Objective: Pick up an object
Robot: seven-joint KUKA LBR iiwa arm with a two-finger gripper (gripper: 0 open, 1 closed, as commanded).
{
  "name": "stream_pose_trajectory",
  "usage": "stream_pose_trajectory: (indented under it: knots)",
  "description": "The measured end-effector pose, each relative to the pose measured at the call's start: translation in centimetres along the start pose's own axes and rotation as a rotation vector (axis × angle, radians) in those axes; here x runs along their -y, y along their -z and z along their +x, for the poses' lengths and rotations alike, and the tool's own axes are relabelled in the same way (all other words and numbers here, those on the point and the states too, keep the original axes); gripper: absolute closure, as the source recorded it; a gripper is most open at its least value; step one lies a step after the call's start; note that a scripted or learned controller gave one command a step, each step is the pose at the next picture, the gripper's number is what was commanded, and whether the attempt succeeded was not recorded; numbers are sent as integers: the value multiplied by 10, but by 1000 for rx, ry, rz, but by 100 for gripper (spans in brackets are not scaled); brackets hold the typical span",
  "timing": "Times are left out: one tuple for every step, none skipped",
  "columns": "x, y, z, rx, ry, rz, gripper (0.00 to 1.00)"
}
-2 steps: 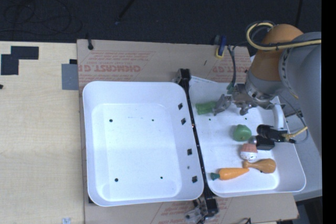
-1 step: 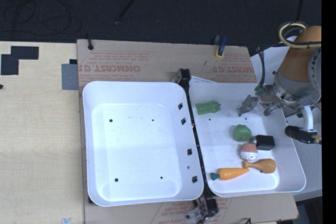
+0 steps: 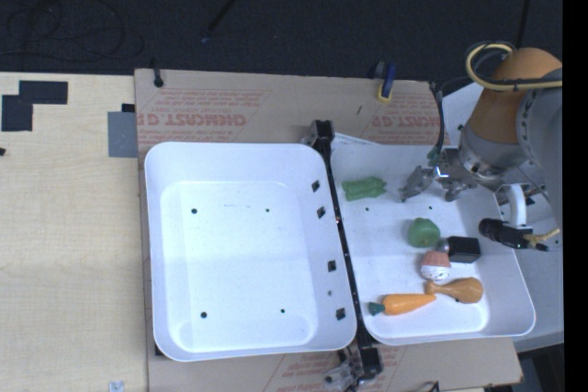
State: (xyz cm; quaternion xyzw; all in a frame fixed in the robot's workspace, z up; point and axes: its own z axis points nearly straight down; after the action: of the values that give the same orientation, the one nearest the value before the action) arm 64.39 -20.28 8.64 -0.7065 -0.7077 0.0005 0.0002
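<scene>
The right bin [image 3: 514,303] holds several small things. A green block [image 3: 365,188] lies near its far left, and a round green piece [image 3: 424,231] sits in the middle. Closer to the front are a small black block [image 3: 463,248], a pink and white toy [image 3: 435,265], an orange carrot [image 3: 408,303] and a tan pear-shaped piece [image 3: 457,290]. My gripper [image 3: 430,188] hangs over the far part of this bin, right of the green block and beyond the round green piece. Its fingers are spread, with nothing between them.
The left bin [image 3: 156,197] stands beside the right one, parted from it by a black-clipped rim [image 3: 333,234]. Both rest on brown cardboard [image 3: 230,110]. The arm's orange band [image 3: 510,101] rises at the far right.
</scene>
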Motion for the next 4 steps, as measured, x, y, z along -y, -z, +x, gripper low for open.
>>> stream_pose_trajectory:
  knots:
    - [-3, 91, 66, -1, 5, -8, 0]
    - [5, -4, 104, -3, 1, 8, 0]
    - [25, 2, 1, 4, -9, 1, 0]
    - [24, 12, 4, 0, -6, 1, 100]
